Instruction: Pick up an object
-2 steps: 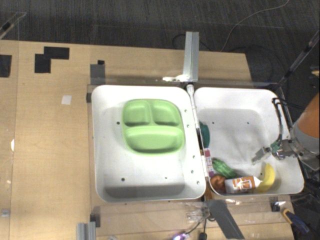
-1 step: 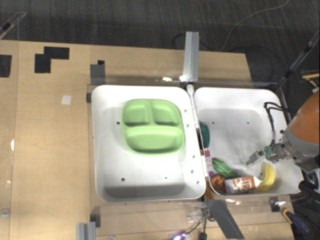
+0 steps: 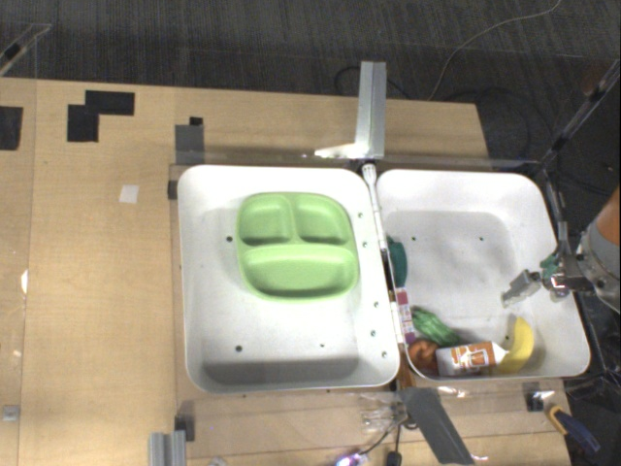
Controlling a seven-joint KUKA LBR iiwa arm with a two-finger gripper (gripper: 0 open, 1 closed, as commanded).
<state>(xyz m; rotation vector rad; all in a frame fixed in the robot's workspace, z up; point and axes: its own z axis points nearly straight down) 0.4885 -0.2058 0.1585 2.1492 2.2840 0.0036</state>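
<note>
My gripper (image 3: 539,283) hangs over the right edge of the right bin (image 3: 456,212), just above the banana, and it is open with nothing between its fingers. Along that bin's near wall lie a yellow banana (image 3: 521,343), a white bottle with an orange label (image 3: 470,358), a green leafy item (image 3: 434,326) and a reddish-brown item (image 3: 420,353). A teal object (image 3: 396,260) rests against the bin's left wall.
The left bin (image 3: 209,289) holds a green divided plate (image 3: 296,244). A metal post (image 3: 372,110) stands behind the divider between the bins. Wooden bench top (image 3: 87,289) stretches to the left.
</note>
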